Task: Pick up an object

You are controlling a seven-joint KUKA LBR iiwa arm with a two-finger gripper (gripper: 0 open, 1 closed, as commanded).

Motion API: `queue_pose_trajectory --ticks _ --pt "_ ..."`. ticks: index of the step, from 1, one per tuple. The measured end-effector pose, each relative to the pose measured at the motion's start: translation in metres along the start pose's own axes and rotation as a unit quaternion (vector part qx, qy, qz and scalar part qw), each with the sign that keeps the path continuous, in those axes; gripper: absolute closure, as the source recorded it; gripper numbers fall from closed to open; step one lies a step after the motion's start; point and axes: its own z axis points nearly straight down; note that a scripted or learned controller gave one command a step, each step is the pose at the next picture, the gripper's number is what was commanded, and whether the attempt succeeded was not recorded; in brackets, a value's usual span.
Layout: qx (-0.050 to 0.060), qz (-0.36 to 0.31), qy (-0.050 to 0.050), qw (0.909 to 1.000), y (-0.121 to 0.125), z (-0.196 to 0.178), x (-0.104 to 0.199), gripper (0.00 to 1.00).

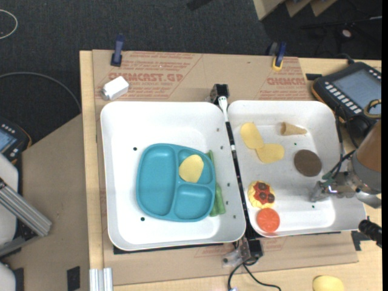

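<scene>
Blue tray (160,183) holding a yellow chip (191,168) in left bin (118,138), toy foods lying in right bin (321,117), tool (321,191) hovering there, grip state unclear

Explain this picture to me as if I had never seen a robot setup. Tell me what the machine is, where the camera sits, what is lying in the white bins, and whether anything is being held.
This is one picture from a fixed camera above a bench, looking down at a slant. The machine is a robot arm reaching in from the right; its gripper, a two-finger claw, hangs low over the right bin.

Two shallow white bins sit side by side. The left bin holds a blue divided tray with a yellow toy piece on it and a green piece tucked at its right edge. The right bin holds toy food: two yellow chip-like pieces, a small cone, a brown disc, a small pizza and a red tomato-like piece.

I see nothing between the claw's fingers, so nothing is visibly held.
</scene>
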Motion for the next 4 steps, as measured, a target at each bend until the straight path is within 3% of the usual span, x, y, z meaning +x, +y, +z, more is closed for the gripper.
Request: queue_pose_trajectory --ticks 1,2,3,4 --pt "-0.008 -0.006 -0.002 0.9999 0.079 -0.003 -0.006 1.0" --pt "-0.01 -0.007 -0.002 0.9999 0.171 -0.005 -0.004 1.0" --pt "-0.008 -0.005 -0.002 1.0 0.193 -0.005 -0.005 1.0" --pt "-0.007 -0.005 -0.002 1.0 0.194 -0.005 -0.005 1.0"
